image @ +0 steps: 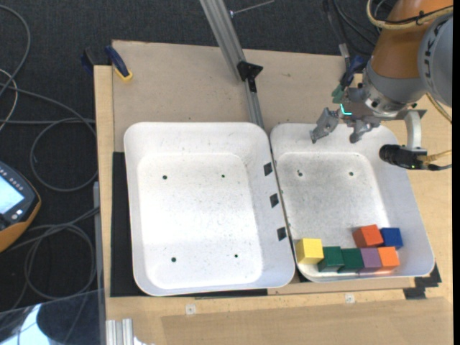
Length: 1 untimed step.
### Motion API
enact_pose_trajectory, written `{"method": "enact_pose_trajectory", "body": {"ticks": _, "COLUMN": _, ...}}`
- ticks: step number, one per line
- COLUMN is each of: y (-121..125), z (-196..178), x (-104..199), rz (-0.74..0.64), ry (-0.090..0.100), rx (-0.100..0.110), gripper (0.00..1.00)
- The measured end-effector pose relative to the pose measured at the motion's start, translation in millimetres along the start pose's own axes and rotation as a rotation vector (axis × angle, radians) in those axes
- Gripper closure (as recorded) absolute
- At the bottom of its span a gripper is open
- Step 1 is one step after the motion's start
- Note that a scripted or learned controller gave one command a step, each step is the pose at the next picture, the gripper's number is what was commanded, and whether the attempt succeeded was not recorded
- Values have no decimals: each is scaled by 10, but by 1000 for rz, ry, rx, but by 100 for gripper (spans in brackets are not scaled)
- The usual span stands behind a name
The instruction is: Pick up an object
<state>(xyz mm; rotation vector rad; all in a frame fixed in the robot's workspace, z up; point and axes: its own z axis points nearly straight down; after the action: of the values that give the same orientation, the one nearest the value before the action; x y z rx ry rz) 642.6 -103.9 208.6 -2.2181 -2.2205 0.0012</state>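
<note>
A slanted grey metal pole [228, 45] crossed the brown desk [180, 77] above the left white bin [136, 192], while black cables [43, 113] and an orange-edged device [13, 203] lay on dark carpet.

Scuffed matt white plastic bins [144, 185] — on a bare wooden bench [180, 77].

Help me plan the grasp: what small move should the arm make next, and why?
Probably swing the gripper toward the near edge of the right bin. It hangs open over the far rim with nothing between its fingers, while the blocks cluster in the near corner.
</note>
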Motion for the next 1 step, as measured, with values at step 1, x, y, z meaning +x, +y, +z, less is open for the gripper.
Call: {"method": "enact_pose_trajectory", "body": {"ticks": 1, "y": -38, "z": 437, "x": -39, "rz": 2, "ry": -1, "rx": 3, "gripper": 0}}
